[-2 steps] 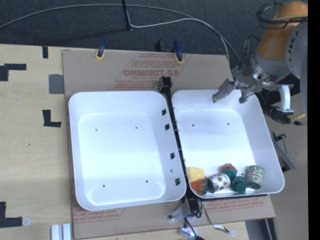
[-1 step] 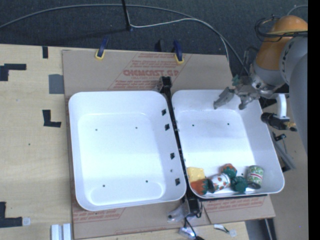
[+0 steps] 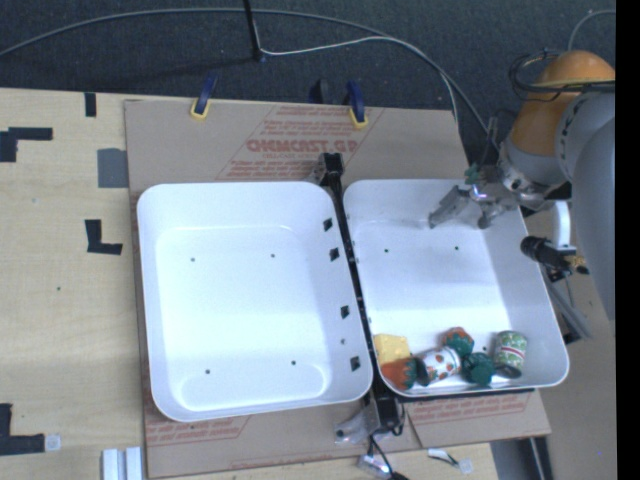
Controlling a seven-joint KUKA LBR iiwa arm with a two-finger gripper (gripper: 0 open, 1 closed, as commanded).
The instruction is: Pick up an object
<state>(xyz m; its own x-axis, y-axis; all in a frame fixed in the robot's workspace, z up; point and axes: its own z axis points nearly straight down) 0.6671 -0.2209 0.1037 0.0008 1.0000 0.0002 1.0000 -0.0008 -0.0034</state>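
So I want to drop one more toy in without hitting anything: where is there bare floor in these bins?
The left white bin shows bare floor throughout. In the right white bin, the middle is bare, between the tool at its far edge and the small colourful toys crowded along its near wall.

A cluster of small objects is seen along the near edge of the right bin [image 3: 520, 268]. A yellow block [image 3: 392, 348] lies at the left end, with an orange-red piece [image 3: 398, 370] just beside it. Further right are a white and red toy [image 3: 440, 365], a dark green piece [image 3: 479, 369] and a round green and white object [image 3: 510, 352] toward the corner.
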